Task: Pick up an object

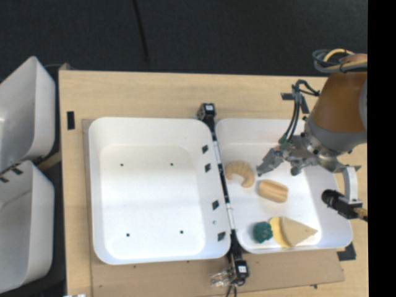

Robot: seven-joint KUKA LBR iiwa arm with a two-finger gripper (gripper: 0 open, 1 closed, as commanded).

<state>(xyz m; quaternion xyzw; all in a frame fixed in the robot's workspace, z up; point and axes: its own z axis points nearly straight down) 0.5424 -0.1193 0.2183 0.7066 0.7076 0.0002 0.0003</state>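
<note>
Wedge tip points right; tool above roll.

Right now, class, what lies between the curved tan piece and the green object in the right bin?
In the camera view, the tan cylinder-like piece lies between the curved tan piece and the green object.

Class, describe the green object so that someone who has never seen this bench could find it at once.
Look in the right bin, the one the arm reaches over, and go to its near edge. The green lump lies there, touching the left side of a pale wedge. It is the bin's only green thing; the croissant and roll are tan.
</note>
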